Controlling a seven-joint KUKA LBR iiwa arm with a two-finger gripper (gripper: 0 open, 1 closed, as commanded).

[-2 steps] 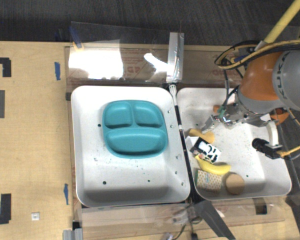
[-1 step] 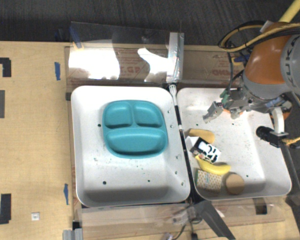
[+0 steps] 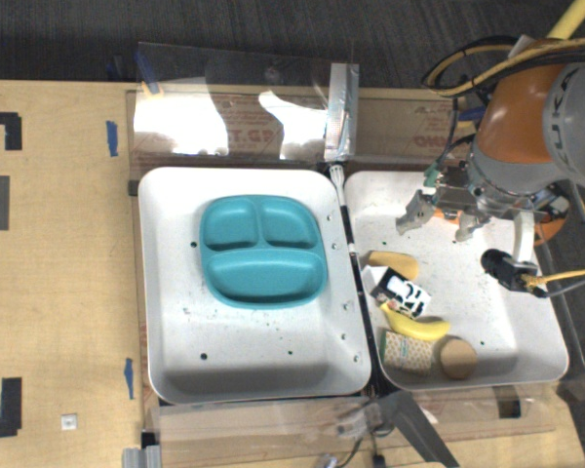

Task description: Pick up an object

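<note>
1. The graspable stuff is all bunched up along the left and front side of the right bin [image 3: 526,354]: a yellow banana [image 3: 416,327], a second yellowish banana-like piece [image 3: 392,260] just behind it near the bin's left wall, a small black-and-white item [image 3: 402,291] wedged between those two, then a speckled tan block [image 3: 408,353] and a brown round thing [image 3: 457,358] sitting side by side at the front.
2. The banana is touching the black-and-white item and rests right on top of the speckled block.
3. The end effector [image 3: 448,217] hangs over the back part of that same bin, well apart from the pile. Its two fingers are spread with nothing between them.
4. Behind it is the arm [image 3: 526,115], orange band and all, coming in from the right, with yellow and black cables looped around it.
5. The left bin [image 3: 175,349] has a teal divided plate [image 3: 263,249] lying flat in the middle, three compartments facing up.
6. Both bins sit on a table [image 3: 49,291] with a light wood-look top, with some black tape marks at the far left.
</note>
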